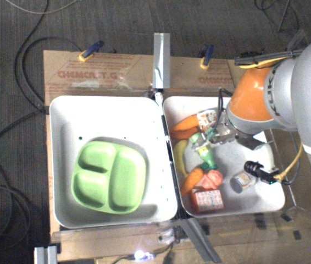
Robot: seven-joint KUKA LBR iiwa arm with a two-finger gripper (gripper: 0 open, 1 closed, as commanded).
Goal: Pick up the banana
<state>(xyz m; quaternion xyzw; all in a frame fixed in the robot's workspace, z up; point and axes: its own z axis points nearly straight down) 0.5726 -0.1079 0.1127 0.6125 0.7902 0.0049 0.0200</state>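
**Supervisor:** Report task status. Where is the banana?

**Operator:** The banana lies in the right bin, hard against that bin's left wall, long axis running roughly front to back. I see it resting among clutter: 1 carrot above it, a 2nd carrot below it, a green item just beside it, and a red box near the front wall. It is not lifted.

**Supervisor:** End effector state?

**Operator:** The end effector sits over the upper middle of the right bin, near the first carrot and close to the banana's upper end. I cannot tell from this view whether it is released or clenched; the wrist and nearby objects crowd it. I see nothing carried by it.

**Supervisor:** Progress?

**Operator:** I judge the approach partly done. Remaining steps: 1, align over the banana; 2, descend; 3, close; 4, lift clear. The grasp has not been achieved.

**Supervisor:** Left bin?

**Operator:** The left bin holds 1 green divided plate. It plays no part here.

**Supervisor:** Risks?

**Operator:** Likely the wall and the adjacent carrots restricting access.
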